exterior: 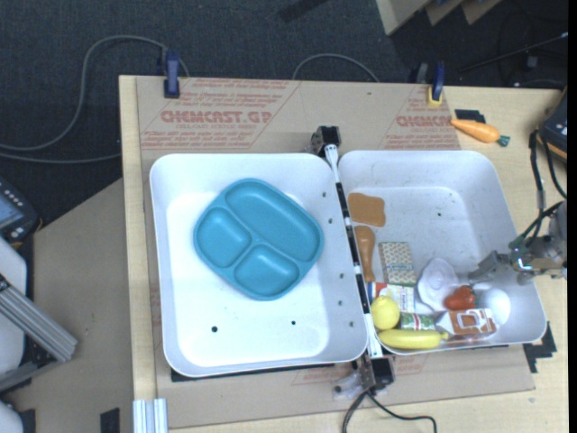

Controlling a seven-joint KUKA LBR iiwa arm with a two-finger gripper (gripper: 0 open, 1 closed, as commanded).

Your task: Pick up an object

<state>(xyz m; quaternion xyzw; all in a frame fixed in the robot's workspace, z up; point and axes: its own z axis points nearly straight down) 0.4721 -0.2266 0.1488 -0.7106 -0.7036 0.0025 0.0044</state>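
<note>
Where bins meet: blue tray (259,239) in L bin (180,332), banana (410,338) in R bin (469,170).

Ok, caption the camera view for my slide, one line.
Blue divided plate in the left bin; toy food clutters the right bin, tool at its edge.

End effector (527,262) at right edge, arm cut off.
</note>
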